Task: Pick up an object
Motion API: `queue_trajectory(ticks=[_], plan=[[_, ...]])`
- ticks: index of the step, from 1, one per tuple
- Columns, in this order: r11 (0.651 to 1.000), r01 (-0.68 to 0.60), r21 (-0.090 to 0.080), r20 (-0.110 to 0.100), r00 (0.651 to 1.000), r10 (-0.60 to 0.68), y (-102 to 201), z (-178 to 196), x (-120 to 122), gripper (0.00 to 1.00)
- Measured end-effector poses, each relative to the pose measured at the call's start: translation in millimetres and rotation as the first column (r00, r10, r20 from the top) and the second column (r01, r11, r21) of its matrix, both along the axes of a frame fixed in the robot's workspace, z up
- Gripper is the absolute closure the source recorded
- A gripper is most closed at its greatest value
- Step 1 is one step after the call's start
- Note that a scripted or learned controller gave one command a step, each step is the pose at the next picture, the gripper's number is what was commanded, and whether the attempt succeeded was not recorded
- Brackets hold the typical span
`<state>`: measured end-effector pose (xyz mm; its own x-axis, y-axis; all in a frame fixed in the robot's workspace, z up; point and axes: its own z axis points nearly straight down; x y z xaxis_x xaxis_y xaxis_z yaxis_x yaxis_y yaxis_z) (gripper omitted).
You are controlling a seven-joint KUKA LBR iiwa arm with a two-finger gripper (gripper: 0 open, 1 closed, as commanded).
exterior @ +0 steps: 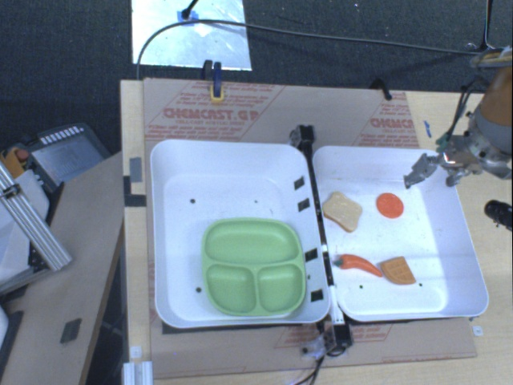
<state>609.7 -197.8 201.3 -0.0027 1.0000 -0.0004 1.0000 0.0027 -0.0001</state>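
Orange disc (390,205) in right bin (457,239); end effector (433,172) open above, empty; cardboard-covered bench (240,111), dark carpet (64,46).

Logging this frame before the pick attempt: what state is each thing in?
Gripper: open, holding nothing, over the right bin's far right corner.
Plate: upright in the left bin, compartments bare.
Bread: lying flat, apart from the rest.
Red disc: flat, alone.
Pepper: on its side, tip by the wedge.
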Motion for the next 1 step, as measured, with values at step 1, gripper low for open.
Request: queue_trajectory(ticks=[1], plan=[[1.000, -0.001, 0.000, 0.000, 1.000, 0.001, -2.6, -46.4, 8.7, 0.00]])
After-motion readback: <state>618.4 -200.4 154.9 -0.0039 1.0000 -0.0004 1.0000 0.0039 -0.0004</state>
